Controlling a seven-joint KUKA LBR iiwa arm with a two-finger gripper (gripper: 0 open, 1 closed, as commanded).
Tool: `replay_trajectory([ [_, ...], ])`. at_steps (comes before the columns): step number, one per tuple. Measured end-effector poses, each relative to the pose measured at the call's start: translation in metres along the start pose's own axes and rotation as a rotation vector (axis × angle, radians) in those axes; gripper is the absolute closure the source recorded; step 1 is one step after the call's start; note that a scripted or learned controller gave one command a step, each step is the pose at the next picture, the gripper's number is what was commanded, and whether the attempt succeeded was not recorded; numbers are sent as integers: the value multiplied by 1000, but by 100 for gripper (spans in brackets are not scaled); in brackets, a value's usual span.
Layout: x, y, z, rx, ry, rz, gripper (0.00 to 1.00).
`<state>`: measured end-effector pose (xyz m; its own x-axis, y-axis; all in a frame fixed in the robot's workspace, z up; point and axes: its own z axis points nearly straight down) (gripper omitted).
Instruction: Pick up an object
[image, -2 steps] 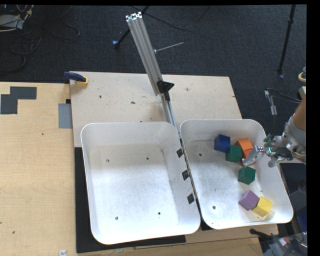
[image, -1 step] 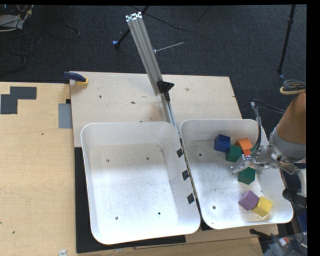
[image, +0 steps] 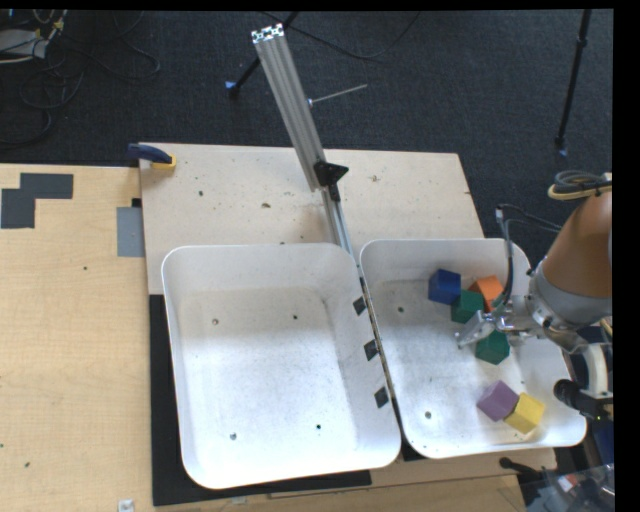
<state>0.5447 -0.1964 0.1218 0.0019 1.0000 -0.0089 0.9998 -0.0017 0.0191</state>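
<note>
The blue block (image: 444, 286) is sitting in the right bin (image: 420, 440), with two green blocks (image: 492, 348) and an orange one (image: 489, 290) beside it. They look small, light and hard. The gripper (image: 478, 332) is hovering just over them; I cannot tell how its tips are standing. Flat sides look best to pinch.

The two bins (image: 270, 440) look like smooth white plastic, a bit speckled. The bench (image: 60, 330) looks like pale matt wood. The slanted bar (image: 295, 110) is shiny grey metal. The blocks, like the blue one (image: 444, 286), look smooth and matt.
</note>
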Motion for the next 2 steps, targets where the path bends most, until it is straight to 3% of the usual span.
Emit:
replay_trajectory([
  [1, -1, 1, -10, -3, -1, 6, 100],
  [2, 3, 1, -53, 18, 9, -3, 100],
])
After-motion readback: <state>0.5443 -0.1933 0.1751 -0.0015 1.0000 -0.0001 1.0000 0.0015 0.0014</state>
